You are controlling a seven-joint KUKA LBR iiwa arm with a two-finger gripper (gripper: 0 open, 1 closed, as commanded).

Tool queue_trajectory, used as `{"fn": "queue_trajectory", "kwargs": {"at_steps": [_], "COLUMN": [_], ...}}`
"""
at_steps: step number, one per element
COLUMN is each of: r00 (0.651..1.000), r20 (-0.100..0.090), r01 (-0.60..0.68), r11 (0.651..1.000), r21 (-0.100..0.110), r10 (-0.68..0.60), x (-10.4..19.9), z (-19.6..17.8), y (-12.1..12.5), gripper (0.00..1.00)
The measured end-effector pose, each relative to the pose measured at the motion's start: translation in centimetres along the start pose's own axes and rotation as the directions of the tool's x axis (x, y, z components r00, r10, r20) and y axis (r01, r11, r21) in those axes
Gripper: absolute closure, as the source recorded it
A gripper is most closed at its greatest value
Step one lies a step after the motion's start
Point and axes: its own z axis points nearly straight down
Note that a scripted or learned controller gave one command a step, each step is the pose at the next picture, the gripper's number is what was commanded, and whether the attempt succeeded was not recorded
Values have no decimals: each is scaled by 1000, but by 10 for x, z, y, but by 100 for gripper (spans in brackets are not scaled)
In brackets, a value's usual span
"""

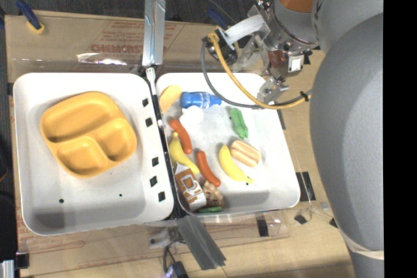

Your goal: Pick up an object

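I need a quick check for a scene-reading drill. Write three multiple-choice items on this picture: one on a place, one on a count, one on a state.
1. Where does the yellow divided tray lie?
A. In the left bin
B. In the right bin
C. On the bench outside both bins

2. How many bananas lie in the right bin?
A. None
B. Two
C. Five

3. How does the gripper stand relative to the objects?
A. It holds the blue bottle
B. It holds the green pepper
C. It is over the right bin's far edge, with nothing seen in it

Key:
1 A: the tray rests inside the left bin.
2 B: one banana lies by the bun, another banana near the dividing wall.
3 C: the blue bottle and the green pepper lie on the bin floor, apart from the gripper.
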Motion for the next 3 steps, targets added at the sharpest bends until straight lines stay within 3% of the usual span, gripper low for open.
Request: {"fn": "queue_trajectory", "kwargs": {"at_steps": [1, 2, 3], "r00": [1000, 1000, 1000], "r20": [17, 3, 12], "r01": [1, 1, 0], "r11": [1000, 1000, 1000], "r21": [7, 3, 6], "r10": [-1, -1, 0], "x": [-46, -56, -107], "z": [178, 125, 253], "y": [-21, 11, 16], "gripper": [0, 0, 0]}}
